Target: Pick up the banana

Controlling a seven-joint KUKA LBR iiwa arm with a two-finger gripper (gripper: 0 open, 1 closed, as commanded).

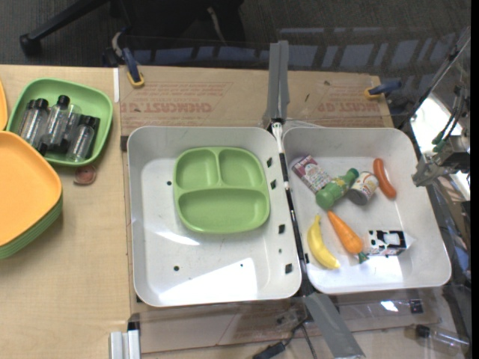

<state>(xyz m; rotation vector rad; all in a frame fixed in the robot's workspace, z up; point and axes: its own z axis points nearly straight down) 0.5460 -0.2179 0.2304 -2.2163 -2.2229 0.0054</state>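
The yellow banana (322,244) lies in the right bin (426,271), near its front left corner and close to the left wall. It runs roughly front to back with its curve bulging left. An orange carrot (345,232) lies just to its right, almost touching it.
The right bin also holds a pink packet (310,173), a green bottle (336,188), a small can (363,188), a red sausage (385,178) and a black-and-white carton (386,242). A green divided plate (221,188) sits in the left bin (150,275). Vials in a green tray (60,122) and orange plates (22,193) stand far left.
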